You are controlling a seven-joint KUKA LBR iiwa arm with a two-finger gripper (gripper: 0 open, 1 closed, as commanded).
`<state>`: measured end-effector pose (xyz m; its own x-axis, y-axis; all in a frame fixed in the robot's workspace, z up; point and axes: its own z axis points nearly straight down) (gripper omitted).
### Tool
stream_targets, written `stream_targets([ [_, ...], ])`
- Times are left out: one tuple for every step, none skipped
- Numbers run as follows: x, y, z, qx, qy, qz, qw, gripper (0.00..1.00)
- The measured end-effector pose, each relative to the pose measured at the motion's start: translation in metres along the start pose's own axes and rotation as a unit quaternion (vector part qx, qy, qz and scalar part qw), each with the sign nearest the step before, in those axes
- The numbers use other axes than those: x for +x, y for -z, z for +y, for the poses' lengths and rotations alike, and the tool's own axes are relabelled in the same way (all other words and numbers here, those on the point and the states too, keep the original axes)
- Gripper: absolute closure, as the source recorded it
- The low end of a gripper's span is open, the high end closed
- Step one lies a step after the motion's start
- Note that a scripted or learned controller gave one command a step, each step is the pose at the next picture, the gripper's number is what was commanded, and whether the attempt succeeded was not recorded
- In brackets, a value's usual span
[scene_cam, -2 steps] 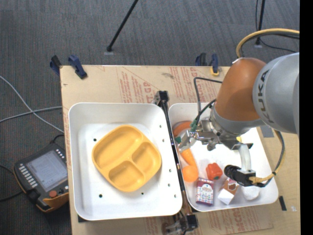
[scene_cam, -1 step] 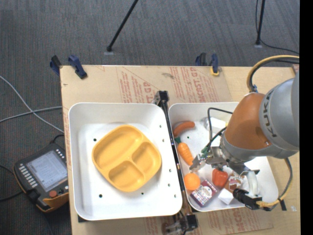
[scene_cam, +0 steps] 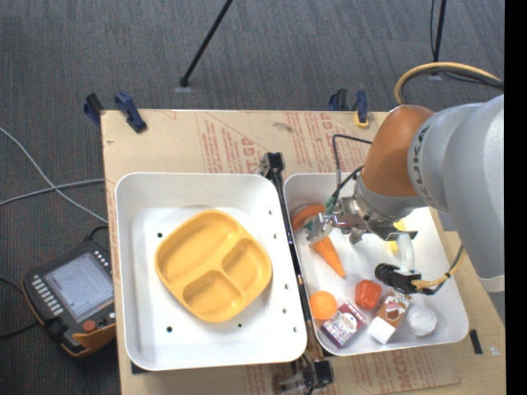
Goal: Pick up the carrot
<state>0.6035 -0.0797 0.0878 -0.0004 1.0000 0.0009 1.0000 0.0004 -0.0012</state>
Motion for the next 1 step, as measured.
stream_targets([
  [-0.0002, 0.0096, -0.0002, 0.001, -0.001, 0.001, 1.0, 1.0],
])
